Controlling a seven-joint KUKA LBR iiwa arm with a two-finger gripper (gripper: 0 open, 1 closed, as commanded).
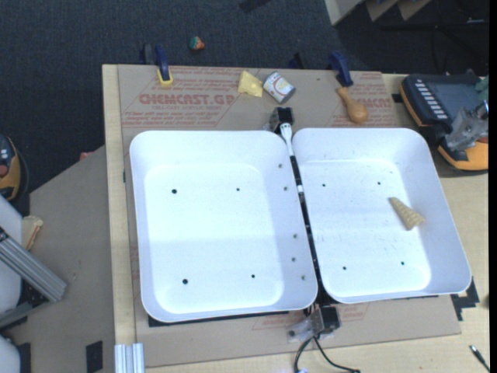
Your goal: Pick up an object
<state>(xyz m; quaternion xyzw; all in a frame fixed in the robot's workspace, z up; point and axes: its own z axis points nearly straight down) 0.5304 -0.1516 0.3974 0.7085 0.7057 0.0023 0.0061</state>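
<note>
A tan cone-shaped object point(406, 212) lies on its side in the right white bin point(365, 278), toward that bin's right half. A grey metal part that I take for my gripper point(463, 128) sits at the view's right edge, outside the bins and beyond the right bin's far right corner. It is well apart from the cone, up and to the right of it. The left white bin point(155, 208) lies beside the right one.
On the cardboard behind the bins lie a yellow piece point(250, 84), a small white box point(278, 87) and a wooden-handled item point(353, 107). Blue clamps point(162, 64) hold the board's far edge. A black keypad device point(432, 99) rests at the far right.
</note>
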